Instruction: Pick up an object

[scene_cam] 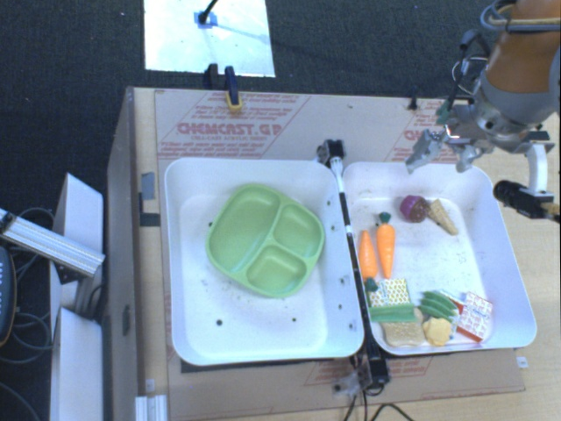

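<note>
With nothing lifted yet, we see our gripper (443, 153) hanging spread wide and empty over the far rim of the right bin (506, 235), above the toy ice-cream cone (429, 210) and two carrots (378, 248) we could take.

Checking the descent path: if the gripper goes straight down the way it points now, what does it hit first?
Probably the far rim of the right bin, or bare floor just inside it. The gripper, fingers apart, hangs above that edge. The purple ice cream cone lies nearer the camera, likely off that line. Depth is unclear from one slanted view.
</note>
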